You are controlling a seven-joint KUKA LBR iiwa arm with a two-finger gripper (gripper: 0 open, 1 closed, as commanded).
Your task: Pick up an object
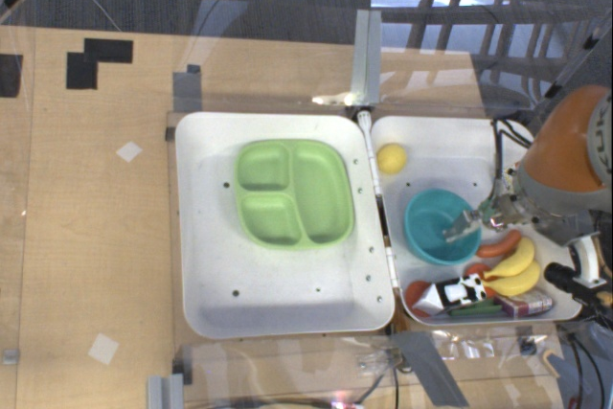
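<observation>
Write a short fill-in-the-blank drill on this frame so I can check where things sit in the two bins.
1. The green divided plate lies in the ____ bin.
2. The small ball near the right bin's top corner is ____ in colour.
3. The tool is over the ____ bowl.
4. The banana lies to the ____ of the bowl.

Missing words: left; yellow; teal; right

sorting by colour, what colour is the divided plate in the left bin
Light green; the divided plate shows clearly in the camera view.

No legible text, label, brand, number or sign anywhere. Small purple carton (525, 306) below gripper (464, 226) fingers bears print, too small to read.
</observation>
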